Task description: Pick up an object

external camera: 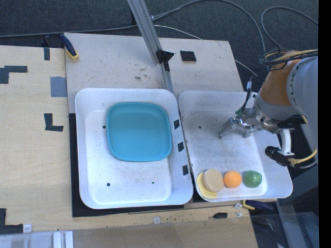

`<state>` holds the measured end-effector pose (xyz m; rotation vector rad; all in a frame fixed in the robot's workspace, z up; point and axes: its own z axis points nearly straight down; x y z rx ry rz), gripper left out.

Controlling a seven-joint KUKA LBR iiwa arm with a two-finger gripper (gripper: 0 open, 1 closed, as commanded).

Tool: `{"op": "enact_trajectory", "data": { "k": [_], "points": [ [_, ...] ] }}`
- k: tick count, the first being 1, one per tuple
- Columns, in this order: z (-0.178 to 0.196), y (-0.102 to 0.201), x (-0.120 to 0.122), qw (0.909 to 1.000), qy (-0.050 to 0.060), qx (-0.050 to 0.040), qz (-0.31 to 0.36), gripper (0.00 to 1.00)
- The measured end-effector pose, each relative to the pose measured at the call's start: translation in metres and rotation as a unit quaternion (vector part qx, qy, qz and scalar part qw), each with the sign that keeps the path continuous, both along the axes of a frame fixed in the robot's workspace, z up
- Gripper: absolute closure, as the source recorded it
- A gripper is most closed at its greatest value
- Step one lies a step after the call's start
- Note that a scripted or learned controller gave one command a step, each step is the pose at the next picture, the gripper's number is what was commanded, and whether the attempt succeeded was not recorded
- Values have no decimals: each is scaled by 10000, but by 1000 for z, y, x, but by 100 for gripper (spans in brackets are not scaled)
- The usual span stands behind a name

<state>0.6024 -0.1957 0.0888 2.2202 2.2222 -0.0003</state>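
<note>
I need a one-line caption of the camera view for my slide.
The claw hovers in the right bin, apart from the tan disc, orange ball and green ball; the left bin holds a blue plate.

teal plate (138, 131), orange ball (232, 179), green ball (252, 178)

Blue plate (138, 131) in left bin (90, 154); pincer (231, 128) over right bin (207, 110)

Grey arm (305, 87), orange band (274, 87), black cables, seemingly metallic silver end effector (235, 127).
</note>
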Motion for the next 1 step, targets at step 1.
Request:
{"op": "enact_trajectory", "data": {
  "k": [1],
  "points": [
    [11,0,0,10000,-8,-6,0,100]
  ]
}}
